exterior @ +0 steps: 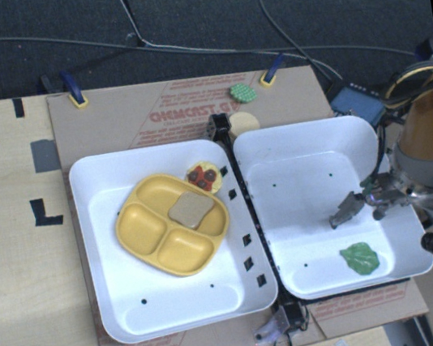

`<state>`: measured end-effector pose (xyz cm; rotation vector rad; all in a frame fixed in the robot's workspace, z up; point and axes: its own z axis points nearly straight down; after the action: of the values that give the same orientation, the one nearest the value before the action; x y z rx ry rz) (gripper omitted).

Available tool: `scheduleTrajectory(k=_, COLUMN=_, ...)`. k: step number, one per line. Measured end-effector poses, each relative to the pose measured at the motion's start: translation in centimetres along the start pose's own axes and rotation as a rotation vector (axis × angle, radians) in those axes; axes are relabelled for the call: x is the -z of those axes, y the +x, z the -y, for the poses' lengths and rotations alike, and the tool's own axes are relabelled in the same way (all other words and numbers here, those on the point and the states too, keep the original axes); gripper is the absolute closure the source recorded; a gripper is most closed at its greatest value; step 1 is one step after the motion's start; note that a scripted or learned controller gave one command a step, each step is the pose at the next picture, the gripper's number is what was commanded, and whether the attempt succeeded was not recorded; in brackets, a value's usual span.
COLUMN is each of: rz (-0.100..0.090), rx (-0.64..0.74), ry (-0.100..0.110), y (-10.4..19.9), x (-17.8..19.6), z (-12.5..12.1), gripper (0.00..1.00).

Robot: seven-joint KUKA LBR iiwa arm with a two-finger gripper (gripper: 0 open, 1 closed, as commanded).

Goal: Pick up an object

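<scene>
Gripper [356,209]: fingers spread, empty, over the right bin [293,140].
Green lump [360,257]: looks soft, light; pinch across its middle.

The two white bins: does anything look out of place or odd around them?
Yes. A small green dotted piece and a pale round thing lie on the cardboard behind the bins, outside both. Inside the left bin, the yellow divided tray sits askew.
</scene>
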<state>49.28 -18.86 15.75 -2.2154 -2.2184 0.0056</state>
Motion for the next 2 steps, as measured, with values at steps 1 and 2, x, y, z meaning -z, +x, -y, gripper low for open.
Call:
scheduleTrajectory(k=1, rz=0.001, rx=-0.002, ry=-0.001, y=-0.9, x=-5.5, z=0.4, gripper=0.00)
scheduleTrajectory(k=2, rz=0.001, rx=0.000, ry=-0.005, y=-0.9, x=-4.2, z=0.2, gripper=1.00)
